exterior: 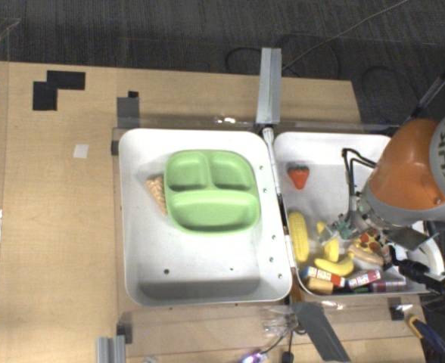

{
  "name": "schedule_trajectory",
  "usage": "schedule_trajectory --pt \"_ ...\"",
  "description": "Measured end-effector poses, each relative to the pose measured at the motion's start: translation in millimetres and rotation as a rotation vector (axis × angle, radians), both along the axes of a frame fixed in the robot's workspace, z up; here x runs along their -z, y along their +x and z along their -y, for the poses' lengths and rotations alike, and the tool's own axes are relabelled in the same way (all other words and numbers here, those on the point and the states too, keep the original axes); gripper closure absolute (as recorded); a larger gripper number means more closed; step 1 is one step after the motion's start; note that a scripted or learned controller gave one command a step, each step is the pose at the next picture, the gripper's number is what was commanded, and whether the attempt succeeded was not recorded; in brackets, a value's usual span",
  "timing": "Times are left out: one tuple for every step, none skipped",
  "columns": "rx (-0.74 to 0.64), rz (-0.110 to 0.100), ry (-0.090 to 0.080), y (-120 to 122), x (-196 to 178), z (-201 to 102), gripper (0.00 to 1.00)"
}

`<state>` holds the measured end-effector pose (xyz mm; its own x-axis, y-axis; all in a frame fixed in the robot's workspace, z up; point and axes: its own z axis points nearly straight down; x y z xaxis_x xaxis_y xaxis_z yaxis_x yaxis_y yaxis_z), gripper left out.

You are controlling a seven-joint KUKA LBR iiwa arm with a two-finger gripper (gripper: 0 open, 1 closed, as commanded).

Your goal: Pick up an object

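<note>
The right bin (325, 151) holds a red strawberry toy (300, 176) near its back left. A yellow corn cob (299, 233) lies along its left wall. A banana (333, 265) and several small toys and markers (359, 280) crowd the front edge. My gripper (349, 229) is low over that pile, just right of the corn, beneath the orange band (408, 169) of the arm. The wrist hides most of it.
The left bin (143, 263) holds a green divided plate (210, 190) with a tan textured item (157, 192) tucked under its left edge. A metal post (269, 85) stands behind the gap between the bins. Black cables (359, 161) loop beside the wrist.
</note>
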<state>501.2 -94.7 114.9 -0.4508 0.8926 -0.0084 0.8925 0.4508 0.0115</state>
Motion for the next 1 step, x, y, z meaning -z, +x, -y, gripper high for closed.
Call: schedule_trajectory --pt "0.103 -0.008 0.003 48.3 -97.1 -57.5 1.0"
